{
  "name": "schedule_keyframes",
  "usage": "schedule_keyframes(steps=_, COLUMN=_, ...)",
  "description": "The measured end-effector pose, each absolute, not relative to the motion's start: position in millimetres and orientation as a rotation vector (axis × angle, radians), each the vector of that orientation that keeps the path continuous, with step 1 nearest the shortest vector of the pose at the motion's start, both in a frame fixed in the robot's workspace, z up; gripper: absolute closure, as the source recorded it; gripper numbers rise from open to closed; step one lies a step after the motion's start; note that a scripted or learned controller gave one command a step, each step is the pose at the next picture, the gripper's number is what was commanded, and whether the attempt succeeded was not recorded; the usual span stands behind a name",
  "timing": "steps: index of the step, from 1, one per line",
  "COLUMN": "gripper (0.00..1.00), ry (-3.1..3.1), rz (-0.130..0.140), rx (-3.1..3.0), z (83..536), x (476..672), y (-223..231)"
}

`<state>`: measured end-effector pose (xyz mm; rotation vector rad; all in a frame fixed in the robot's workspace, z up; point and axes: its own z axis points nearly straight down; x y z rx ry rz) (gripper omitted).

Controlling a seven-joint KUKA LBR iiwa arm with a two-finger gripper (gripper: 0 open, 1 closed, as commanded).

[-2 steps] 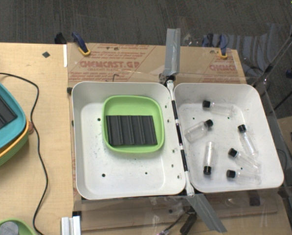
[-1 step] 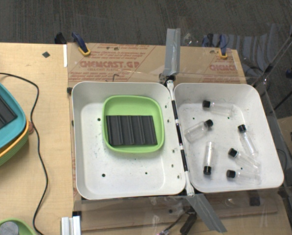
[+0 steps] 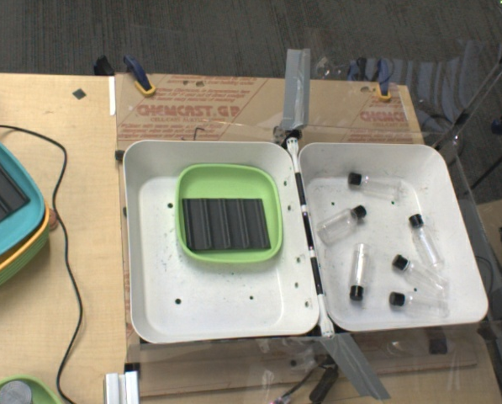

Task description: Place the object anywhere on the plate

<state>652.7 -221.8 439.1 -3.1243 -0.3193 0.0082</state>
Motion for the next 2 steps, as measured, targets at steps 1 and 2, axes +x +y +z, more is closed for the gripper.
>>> schedule_keyframes(steps=1, gripper=0.00, ry=-0.348, rz=0.008, rx=-3.120, z=304.3, x=641.5, y=-222.0)
schedule_keyframes(steps=2, gripper=0.00, ry=-0.312, rz=0.006, rx=-3.125, z=360.6, x=611.7, y=-222.6)
